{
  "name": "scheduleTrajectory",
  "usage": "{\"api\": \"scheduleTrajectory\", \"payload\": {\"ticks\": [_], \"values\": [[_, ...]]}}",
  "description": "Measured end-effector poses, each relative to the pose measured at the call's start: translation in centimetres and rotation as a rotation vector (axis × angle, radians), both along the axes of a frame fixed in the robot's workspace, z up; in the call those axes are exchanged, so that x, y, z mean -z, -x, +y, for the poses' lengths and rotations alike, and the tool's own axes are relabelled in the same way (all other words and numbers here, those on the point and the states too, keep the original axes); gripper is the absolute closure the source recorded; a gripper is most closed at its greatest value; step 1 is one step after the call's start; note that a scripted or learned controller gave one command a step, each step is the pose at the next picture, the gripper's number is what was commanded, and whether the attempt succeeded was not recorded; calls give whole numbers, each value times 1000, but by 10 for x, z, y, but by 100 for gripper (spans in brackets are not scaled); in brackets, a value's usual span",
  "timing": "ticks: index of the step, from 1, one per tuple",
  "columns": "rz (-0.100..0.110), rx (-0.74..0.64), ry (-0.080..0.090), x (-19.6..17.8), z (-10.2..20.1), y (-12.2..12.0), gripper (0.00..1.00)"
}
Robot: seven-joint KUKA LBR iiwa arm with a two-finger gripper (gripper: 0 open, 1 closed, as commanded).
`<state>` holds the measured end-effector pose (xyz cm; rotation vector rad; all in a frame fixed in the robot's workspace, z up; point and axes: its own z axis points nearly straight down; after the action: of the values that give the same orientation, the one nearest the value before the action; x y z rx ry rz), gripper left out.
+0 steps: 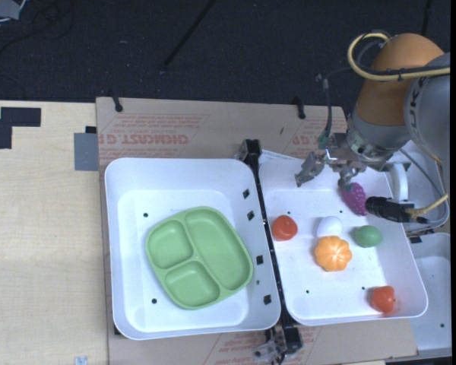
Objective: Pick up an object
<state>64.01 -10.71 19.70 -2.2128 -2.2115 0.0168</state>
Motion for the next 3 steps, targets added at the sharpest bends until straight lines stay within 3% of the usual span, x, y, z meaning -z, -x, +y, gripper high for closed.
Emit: {"api": "scheduleTrajectory", "payload": {"ticks": [1,3], "values": [[-14,-2,1,-8,0,-3,0],[-9,-1,1,105,9,5,0]]}}
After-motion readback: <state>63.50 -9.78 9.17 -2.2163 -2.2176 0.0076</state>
